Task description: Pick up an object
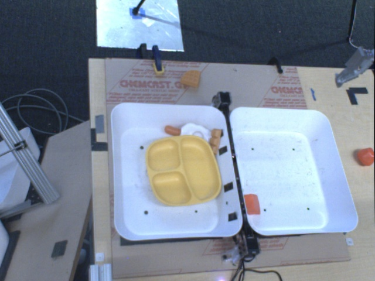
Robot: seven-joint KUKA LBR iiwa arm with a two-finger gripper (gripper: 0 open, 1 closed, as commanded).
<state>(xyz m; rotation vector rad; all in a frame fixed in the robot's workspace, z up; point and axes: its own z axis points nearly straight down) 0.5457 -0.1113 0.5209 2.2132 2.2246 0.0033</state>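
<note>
The left bin (126, 157) holds a yellow divided plate (183, 170) near its middle. Just behind the plate lie a small orange sausage-shaped piece (172, 130), a white piece (194, 131) and a tan cork-like piece (215, 139) by the inner wall. In the right bin (328, 174), a small orange-red block (251, 204) sits in the front left corner.
On the bench behind the left bin lies a tan block (190, 78). A small red object (365, 156) rests on the bench right of the right bin. A grey metal bracket (354, 67) stands at the far right. Clips and cables run along the seam between the bins.
</note>
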